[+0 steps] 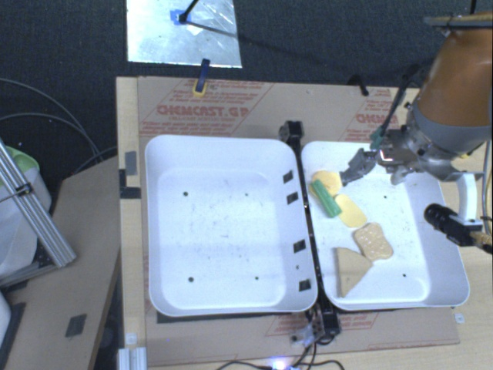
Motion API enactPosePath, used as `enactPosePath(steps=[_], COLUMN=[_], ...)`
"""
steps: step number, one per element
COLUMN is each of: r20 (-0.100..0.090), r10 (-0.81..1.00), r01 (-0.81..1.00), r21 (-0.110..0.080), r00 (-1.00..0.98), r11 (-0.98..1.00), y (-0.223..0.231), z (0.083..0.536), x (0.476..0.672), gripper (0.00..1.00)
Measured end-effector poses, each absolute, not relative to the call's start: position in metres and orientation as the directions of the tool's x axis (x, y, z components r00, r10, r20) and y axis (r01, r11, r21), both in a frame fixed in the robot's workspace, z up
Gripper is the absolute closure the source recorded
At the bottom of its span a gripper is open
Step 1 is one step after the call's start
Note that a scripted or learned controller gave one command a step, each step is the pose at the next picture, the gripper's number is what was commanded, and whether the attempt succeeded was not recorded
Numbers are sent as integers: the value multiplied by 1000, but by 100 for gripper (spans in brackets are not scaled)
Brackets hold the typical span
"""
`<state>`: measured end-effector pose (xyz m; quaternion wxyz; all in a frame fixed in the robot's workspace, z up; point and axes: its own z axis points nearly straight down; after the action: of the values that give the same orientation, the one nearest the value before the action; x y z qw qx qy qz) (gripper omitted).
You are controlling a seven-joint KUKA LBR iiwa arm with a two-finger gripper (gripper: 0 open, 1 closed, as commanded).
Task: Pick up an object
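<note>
The right bin [439, 272] holds several small items near its left side. A green cylinder [326, 200] lies across two yellow pieces, one [327, 181] above it and one [353, 213] below it. A tan toast-shaped piece [374, 241] and a tan wedge [350, 268] lie further toward the front. My gripper [377, 168] hangs over the bin's back part, just right of the upper yellow piece. Its fingers [354, 168] are spread open with nothing between them.
The left bin [223, 222] sits beside the right one, with black clips [291, 199] along the shared wall. A black part [447, 220] juts over the right bin's right rim. A shiny metal sheet [183, 21] lies behind the bench.
</note>
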<state>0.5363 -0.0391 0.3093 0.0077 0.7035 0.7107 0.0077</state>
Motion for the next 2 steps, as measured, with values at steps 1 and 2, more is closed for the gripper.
enactPosePath(steps=[1, 2], r20=[1, -4], r10=[1000, 1000], r01=[1000, 1000], r21=[-9, 8], r00=[2, 2], r11=[-2, -2], y=[-59, -102], z=[178, 83], x=[511, 499], gripper=[0, 0])
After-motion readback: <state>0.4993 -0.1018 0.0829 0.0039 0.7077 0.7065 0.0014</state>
